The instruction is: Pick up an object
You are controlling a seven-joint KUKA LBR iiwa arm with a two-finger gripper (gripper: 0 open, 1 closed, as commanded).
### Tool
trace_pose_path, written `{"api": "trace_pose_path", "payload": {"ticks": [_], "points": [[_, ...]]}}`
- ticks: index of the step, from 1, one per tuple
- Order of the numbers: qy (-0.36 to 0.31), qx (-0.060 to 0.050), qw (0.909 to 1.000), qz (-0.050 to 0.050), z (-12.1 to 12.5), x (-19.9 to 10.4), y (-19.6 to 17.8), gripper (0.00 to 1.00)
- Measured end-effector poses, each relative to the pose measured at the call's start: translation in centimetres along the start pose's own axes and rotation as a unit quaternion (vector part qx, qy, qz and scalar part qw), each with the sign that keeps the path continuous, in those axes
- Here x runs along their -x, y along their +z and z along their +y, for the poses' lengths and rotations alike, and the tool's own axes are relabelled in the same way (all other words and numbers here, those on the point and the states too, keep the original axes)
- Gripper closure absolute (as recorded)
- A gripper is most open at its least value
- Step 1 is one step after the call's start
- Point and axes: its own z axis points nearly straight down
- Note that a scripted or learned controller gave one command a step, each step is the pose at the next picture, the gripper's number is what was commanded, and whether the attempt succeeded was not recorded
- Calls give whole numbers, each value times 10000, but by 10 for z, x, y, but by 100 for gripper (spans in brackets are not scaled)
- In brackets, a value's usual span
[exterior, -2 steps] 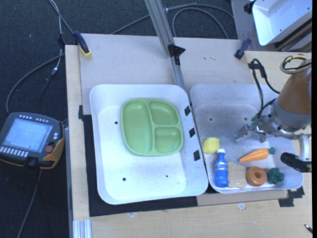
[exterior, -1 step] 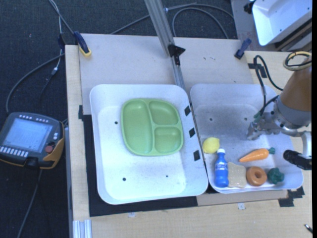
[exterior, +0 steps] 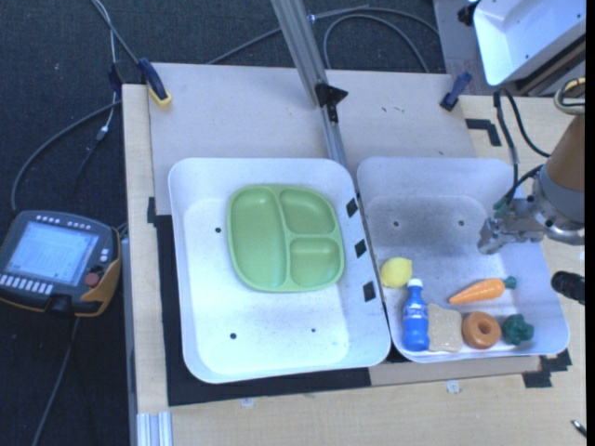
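The carrot [exterior: 478,292] looks like the likeliest grab here. It sits in the right bin [exterior: 437,189], toward the near-right part, long axis running roughly left-right with the green top at the right end and tilted up a bit that way.

The gripper [exterior: 493,238] hangs just above and slightly left of it in the view, over bare bin floor, and I honestly can't tell how its jaws are set from this angle. Nothing is visibly in it. So the move turns on one thing: the carrot lies toward the near side of the gripper, a short hop, and closing across the narrow width would make more sense than along its length.

Right around the carrot: a donut [exterior: 482,330] just below it, a green broccoli-ish lump [exterior: 518,329] beside that, a bread slice [exterior: 444,330], a blue bottle [exterior: 415,317] and a lemon [exterior: 396,270].

The left bin [exterior: 200,189] holds a green divided plate [exterior: 284,238].
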Motion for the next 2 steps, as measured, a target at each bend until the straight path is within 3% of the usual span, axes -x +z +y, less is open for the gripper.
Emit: {"api": "trace_pose_path", "payload": {"ticks": [1,2], "points": [[-9,22,10000,-11,2,4,-65,100],[-9,-4,10000,1,3,4,-68,100]]}}
